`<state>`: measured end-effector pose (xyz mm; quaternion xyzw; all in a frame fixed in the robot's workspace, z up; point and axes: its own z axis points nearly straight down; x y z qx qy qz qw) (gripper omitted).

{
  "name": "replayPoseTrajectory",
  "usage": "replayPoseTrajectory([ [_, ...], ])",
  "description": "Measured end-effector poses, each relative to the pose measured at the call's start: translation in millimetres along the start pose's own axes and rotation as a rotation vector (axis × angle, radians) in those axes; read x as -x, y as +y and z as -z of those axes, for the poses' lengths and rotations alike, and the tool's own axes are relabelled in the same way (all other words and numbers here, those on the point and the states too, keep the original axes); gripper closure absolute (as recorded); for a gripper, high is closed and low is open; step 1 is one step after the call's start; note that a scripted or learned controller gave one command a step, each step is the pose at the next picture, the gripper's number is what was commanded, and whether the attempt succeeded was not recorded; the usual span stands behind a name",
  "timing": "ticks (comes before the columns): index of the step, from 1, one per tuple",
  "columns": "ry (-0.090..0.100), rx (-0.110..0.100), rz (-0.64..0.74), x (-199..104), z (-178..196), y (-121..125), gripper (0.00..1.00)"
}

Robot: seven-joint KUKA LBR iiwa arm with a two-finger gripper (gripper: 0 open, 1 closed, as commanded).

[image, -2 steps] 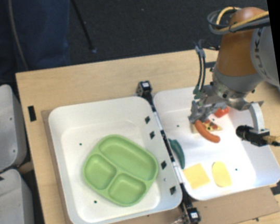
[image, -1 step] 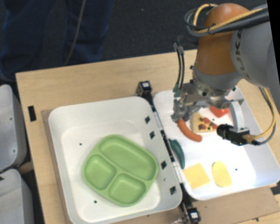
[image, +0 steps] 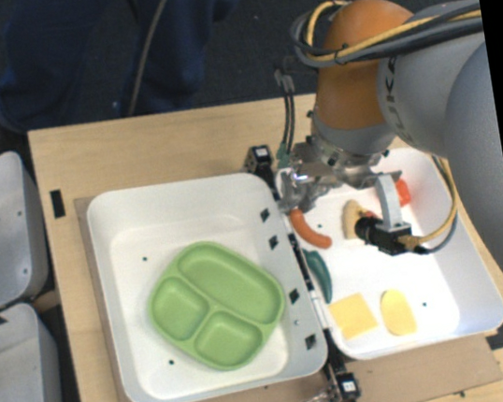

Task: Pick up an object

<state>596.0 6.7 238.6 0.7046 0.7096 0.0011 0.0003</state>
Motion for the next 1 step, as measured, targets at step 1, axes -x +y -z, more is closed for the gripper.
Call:
replayPoseTrajectory([
  [1,0.001,0.0,0.002,-63.1,2.5,4.7,1.0],
])
